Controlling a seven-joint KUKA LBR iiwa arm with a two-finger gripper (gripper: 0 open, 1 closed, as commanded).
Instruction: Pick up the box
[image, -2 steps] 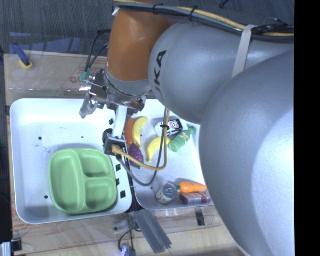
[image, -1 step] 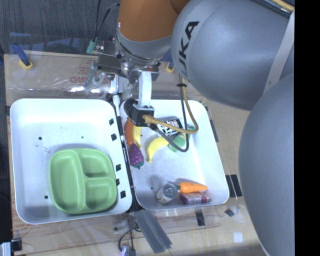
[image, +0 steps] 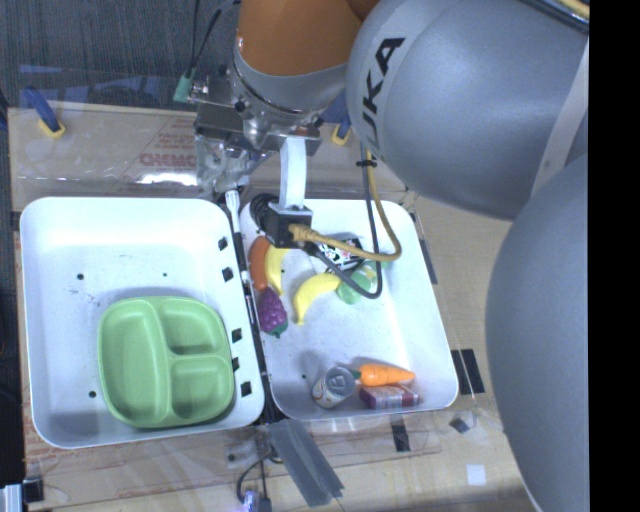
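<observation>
Your gripper hangs over the far end of the wall where the two white bins meet. From this slant you cannot tell whether it is clenched or released. The box, small and maroon, lies well apart from the gripper, toward the camera and to the view's right of it, in the near corner of the right-hand bin. A carrot rests just behind the box and a tin can sits beside it. Nearer the gripper you see a banana and a purple fruit by the dividing wall. On its other side, the left-hand bin holds a green divided plate.
</observation>
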